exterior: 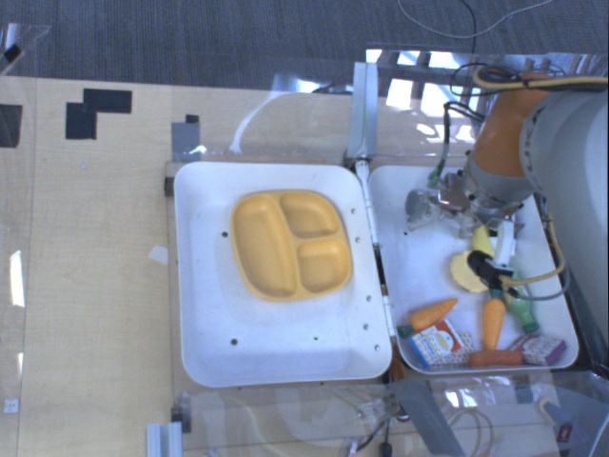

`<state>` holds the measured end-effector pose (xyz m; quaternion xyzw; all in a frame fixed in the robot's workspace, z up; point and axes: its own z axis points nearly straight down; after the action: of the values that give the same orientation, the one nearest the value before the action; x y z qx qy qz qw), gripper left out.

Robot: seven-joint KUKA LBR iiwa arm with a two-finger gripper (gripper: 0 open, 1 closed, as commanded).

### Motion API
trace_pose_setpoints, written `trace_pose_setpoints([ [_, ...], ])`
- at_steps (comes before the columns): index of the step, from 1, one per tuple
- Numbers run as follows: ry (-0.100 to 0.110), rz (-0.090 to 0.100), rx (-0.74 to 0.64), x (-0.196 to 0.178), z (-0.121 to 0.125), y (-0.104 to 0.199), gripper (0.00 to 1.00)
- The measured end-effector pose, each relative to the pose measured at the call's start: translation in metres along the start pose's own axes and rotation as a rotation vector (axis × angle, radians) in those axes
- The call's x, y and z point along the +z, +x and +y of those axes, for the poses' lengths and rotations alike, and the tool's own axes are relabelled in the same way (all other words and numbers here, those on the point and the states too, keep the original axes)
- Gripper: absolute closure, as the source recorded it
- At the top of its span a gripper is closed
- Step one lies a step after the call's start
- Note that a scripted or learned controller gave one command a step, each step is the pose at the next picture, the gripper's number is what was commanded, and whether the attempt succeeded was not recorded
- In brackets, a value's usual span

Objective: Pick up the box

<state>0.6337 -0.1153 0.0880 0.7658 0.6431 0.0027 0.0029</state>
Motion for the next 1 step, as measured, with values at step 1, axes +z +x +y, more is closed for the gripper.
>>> trace_pose_setpoints([
  [1, 0.095, 0.004, 0.253, 0.0034, 0.0223, -0.0005, 0.0],
])
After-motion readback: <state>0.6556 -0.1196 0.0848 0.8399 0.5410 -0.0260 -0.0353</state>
